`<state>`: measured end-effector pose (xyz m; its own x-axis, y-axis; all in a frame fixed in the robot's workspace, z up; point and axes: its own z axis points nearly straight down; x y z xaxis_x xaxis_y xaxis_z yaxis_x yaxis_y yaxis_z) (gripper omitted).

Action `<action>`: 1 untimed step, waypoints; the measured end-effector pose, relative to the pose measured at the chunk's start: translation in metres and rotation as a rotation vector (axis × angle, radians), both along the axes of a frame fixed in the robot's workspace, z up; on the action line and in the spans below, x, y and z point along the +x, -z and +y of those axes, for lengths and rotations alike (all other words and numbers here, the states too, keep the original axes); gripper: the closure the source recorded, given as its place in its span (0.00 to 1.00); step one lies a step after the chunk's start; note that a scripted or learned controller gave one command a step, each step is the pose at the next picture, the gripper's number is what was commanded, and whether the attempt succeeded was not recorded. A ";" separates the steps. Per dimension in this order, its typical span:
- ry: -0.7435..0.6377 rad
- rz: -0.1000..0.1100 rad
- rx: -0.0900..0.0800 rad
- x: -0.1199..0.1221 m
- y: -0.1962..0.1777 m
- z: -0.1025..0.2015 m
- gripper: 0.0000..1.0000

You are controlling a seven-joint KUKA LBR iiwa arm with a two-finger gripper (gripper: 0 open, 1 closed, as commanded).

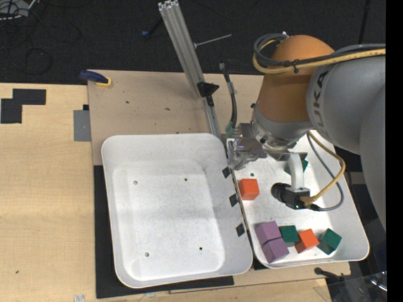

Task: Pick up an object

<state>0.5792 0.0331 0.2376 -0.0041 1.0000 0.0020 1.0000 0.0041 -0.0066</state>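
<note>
Pincer (240, 156), openness and grasp unclear, just beside orange cube (249, 189) in right-hand bin (353, 230).

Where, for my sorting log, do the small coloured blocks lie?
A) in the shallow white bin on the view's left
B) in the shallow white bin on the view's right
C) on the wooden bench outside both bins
B: the small orange cube, the pair of purple blocks and the dark green cube all rest inside the shallow white bin on the view's right.
</note>
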 end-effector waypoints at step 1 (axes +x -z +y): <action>0.000 -0.004 -0.001 0.019 0.007 0.050 1.00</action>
